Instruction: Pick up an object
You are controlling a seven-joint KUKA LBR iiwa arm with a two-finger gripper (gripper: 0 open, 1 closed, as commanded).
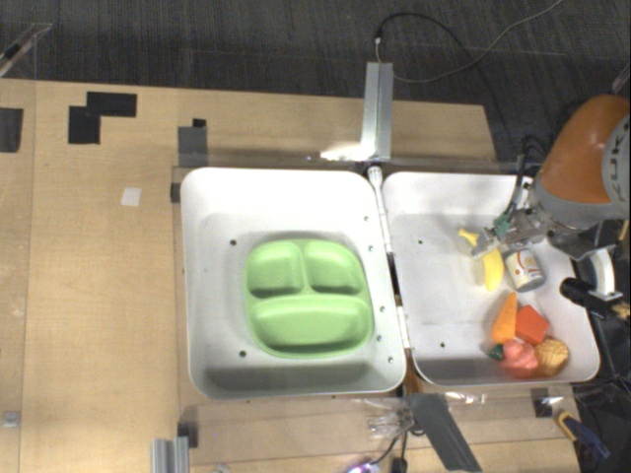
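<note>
The gripper [506,230] is seen low in the right bin [434,304], beside a yellow toy [490,267] and a small can [524,269]; the jaws' state cannot be told. Crowded pieces risk being nudged aside, spoiling the pick.

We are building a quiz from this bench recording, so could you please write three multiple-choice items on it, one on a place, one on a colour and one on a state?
1. Where does the divided tray lie?
A. In the left bin
B. In the right bin
C. On the bare bench

2. What colour is the divided tray?
A. Red
B. Green
C. Blue

3. How does the small can stand against the other things in its bin?
A. Stacked on the tray
B. Outside the bin
C. Beside the yellow piece, under the gripper

Key: 1 A, the tray sits in the left bin. 2 B, it is light green. 3 C, the can lies next to the yellow piece in the right bin, below the gripper.
</note>
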